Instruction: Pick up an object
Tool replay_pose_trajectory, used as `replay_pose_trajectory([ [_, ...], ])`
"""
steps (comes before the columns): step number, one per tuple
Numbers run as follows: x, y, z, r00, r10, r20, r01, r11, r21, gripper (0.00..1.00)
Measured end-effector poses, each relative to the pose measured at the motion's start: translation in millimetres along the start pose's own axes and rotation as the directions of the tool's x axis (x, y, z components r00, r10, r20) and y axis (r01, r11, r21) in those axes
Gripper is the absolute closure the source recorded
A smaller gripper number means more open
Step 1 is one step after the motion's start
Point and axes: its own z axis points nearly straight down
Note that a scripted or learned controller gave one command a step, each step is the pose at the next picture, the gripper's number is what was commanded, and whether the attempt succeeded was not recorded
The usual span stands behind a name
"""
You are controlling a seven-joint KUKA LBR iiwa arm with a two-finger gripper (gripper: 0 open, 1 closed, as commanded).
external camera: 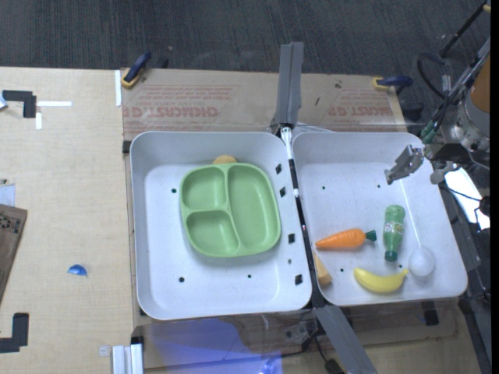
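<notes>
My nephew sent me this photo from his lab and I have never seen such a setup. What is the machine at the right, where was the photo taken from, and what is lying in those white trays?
The photo comes from one fixed camera above the bench, looking down at a slant. The machine entering from the right is a robot arm; its claw hangs over the upper right part of the right bin, and nothing shows between its fingers. It is meant to pick up an object. That bin holds a toy carrot, a small green bottle, a banana and a white ball. An orange-yellow thing sits at its left wall; I cannot tell what it is. The left bin holds a green divided plate, with something yellow peeking out behind it.
</notes>
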Motion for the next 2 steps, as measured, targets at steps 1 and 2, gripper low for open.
replay_pose_trajectory([
  [1,10,-15,192,0.997,0.076,-0.001,-0.076,0.997,-0.002,0.00],
  [2,34,-63,194,1.000,0.012,-0.001,-0.012,1.000,0.000,0.00],
])
